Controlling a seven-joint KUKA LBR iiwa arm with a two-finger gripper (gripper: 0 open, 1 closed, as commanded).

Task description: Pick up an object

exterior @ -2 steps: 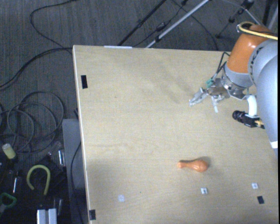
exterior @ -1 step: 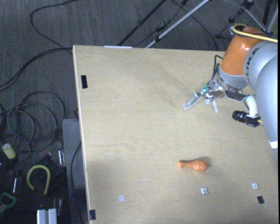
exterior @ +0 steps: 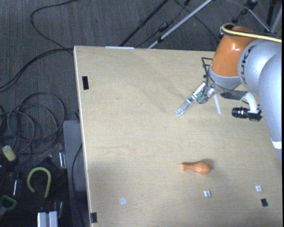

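While the hand point(exterior: 183, 109) is held low over the bare table point(exterior: 132, 141), nothing is seen between its fingers; whether they are spread cannot be told. The orange pear-shaped object point(exterior: 197, 167) lies well below it, long axis running left-right.

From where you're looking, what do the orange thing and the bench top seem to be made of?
The orange object looks like soft rubber or plastic: smooth, matte, bulb-shaped with a narrow neck, though the picture is too coarse to be sure. The bench top looks like light wood or a wood-look laminate: pale tan, flat, with faint grain streaks and a dull finish.
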